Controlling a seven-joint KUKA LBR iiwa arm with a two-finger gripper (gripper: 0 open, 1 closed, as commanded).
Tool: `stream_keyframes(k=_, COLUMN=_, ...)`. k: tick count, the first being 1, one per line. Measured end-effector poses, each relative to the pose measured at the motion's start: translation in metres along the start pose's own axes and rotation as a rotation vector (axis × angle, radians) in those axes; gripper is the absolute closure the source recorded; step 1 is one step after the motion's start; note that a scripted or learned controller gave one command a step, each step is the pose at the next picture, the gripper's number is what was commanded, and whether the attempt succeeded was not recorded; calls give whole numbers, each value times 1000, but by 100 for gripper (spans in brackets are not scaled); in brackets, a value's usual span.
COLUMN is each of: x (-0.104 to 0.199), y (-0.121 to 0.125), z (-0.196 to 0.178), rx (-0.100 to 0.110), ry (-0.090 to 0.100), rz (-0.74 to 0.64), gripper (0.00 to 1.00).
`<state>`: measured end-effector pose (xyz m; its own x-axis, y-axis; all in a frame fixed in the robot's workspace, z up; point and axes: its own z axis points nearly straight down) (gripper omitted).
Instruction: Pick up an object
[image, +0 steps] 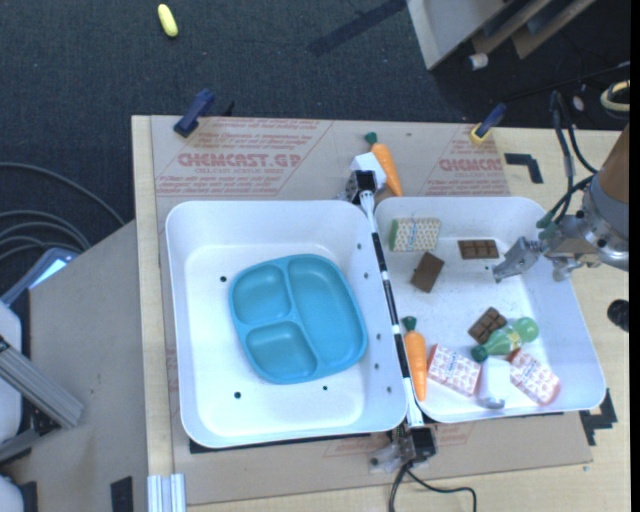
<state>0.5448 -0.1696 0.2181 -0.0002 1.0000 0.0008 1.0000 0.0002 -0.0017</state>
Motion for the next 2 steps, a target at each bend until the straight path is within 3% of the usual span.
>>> stream_keyframes(k=1, x=19, y=-27, z=134, rx=-1, ry=0, rz=0, gripper=0)
stream_keyframes(k=2, x=28, y=36, z=133, rx=-3, ry=-1, rz=-1, gripper=0)
